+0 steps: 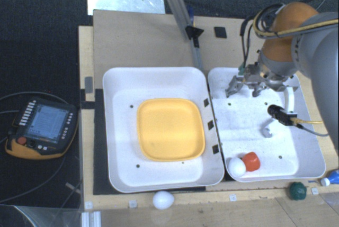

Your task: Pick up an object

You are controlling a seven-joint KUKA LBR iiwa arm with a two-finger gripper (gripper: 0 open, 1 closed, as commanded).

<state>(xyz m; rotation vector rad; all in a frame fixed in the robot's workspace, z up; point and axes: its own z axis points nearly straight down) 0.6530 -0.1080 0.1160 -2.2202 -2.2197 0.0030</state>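
The arm reaches in from the right and holds its jaws (253, 84) over the far part of the right bin (310, 168), nothing between them, though whether they are spread or pressed together cannot be told. The likeliest things to pick, an orange cup (251, 161) touching a white ball (236, 167), lie in that bin's near left corner. The left bin (114, 130) holds a yellow plate (171, 129) (a white egg (163, 200) lies on the counter (143, 35), outside).

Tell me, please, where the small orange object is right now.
The small orange object lies in the right bin, near its front left corner, touching a white ball.
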